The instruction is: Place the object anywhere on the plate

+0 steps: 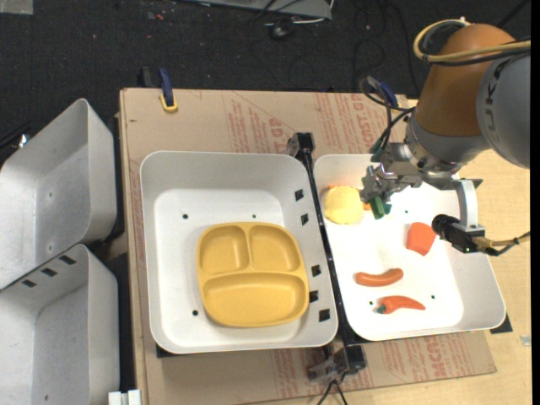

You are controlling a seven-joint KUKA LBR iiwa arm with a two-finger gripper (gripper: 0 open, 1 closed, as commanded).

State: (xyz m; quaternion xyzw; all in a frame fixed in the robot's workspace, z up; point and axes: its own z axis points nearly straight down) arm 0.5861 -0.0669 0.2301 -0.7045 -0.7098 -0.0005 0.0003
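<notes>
yellow and rounded, the lemon-like object (343, 205) lies in the right bin (481, 306), at its upper left, close to the wall shared with the left bin (160, 226). the pincer (377, 201) hangs just beside its right edge, green-tipped fingers (376, 207) pointing down; whether they are parted or closed, or touching the object, cannot be told from this slant. the object sits on the bin floor, not gripped.

the plate (251, 274), yellow with three compartments, rests in the middle of the left bin, well apart from the object, with the two bin walls between them.

further right in the right bin are an orange block (420, 238), a red sausage shape (378, 278) and an orange chili-like piece (400, 305).

both bins stand on a brown board surface (228, 121). two white bins (51, 226) stand off to the left on dark floor strewn with cables (363, 49).
</notes>
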